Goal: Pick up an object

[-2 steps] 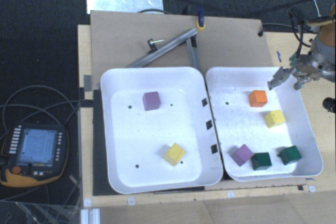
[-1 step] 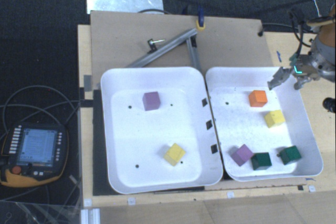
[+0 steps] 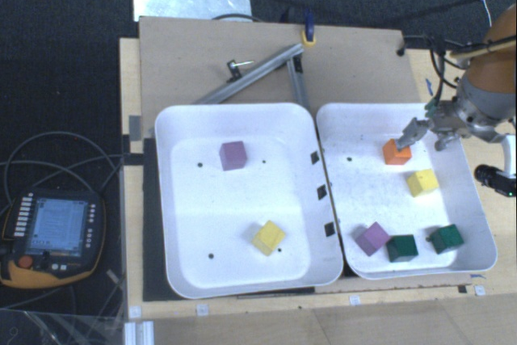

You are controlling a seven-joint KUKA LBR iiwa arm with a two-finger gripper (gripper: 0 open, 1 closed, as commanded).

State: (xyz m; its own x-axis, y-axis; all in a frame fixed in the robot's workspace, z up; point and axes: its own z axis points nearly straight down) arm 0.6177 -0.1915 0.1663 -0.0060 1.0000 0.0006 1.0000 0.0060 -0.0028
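Observation:
My gripper (image 3: pixel 422 141) hangs over the far right part of the right bin (image 3: pixel 477 254), open, with nothing between its fingers. Its left finger (image 3: pixel 410 135) ends just above an orange block (image 3: pixel 396 152). Nearer the front of that bin lie a yellow block (image 3: pixel 422 182), a purple block (image 3: pixel 372 237), a dark green block (image 3: pixel 401 247) and a green block (image 3: pixel 445 238). The left bin (image 3: pixel 174 254) holds a purple block (image 3: pixel 233 155) and a yellow block (image 3: pixel 269 237).
A metal bar (image 3: pixel 250 77) lies on the brown board behind the bins. A teach pendant (image 3: pixel 52 234) with its cable sits on the floor at the left. Black clips (image 3: pixel 321 191) join the two bins along their shared edge.

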